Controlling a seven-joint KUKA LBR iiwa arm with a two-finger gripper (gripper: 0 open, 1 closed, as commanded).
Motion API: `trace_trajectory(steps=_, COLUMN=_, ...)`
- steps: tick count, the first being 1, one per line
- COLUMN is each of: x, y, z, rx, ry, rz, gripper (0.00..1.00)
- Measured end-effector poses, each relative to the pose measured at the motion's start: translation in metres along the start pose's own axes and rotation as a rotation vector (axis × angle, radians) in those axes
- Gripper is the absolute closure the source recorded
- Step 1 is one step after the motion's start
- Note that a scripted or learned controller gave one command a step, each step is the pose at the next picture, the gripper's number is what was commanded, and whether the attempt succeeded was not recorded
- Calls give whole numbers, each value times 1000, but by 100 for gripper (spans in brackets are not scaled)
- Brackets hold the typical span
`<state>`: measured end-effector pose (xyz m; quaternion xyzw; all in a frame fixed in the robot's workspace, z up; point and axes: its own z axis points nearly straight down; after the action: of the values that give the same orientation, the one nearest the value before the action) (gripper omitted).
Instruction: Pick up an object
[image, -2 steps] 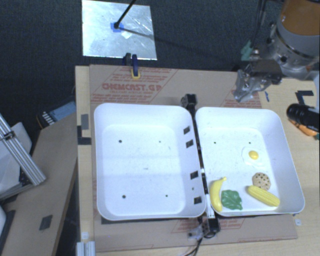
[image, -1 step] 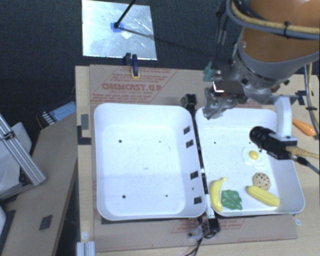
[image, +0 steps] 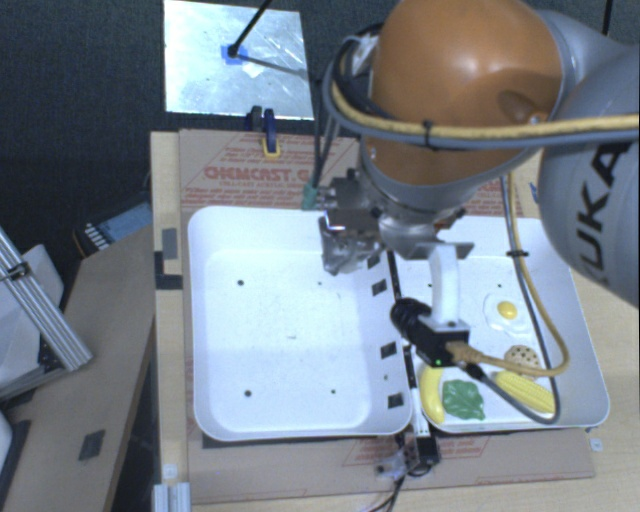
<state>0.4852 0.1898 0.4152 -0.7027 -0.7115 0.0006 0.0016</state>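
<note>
My gripper hangs below the orange wrist, over the far right corner of the left bin. I see nothing held in it. The right bin holds several small toys: a fried egg, a brown cookie, a yellow corn cob, a green leafy piece and a yellow banana-like piece. All of them lie near the front of that bin, well to the right of and nearer than the gripper. The arm hides the far part of the right bin.
The bins sit on a cardboard sheet with a blue and yellow clamp at its far edge. A shiny metal plate lies behind. An aluminium rail stands at the left.
</note>
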Motion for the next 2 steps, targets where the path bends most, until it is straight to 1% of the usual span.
trace_trajectory(steps=1, x=26, y=3, z=138, rx=10, ry=-6, rz=7, gripper=100)
trace_trajectory(steps=2, x=45, y=69, z=113, rx=-10, ry=1, rz=9, gripper=100)
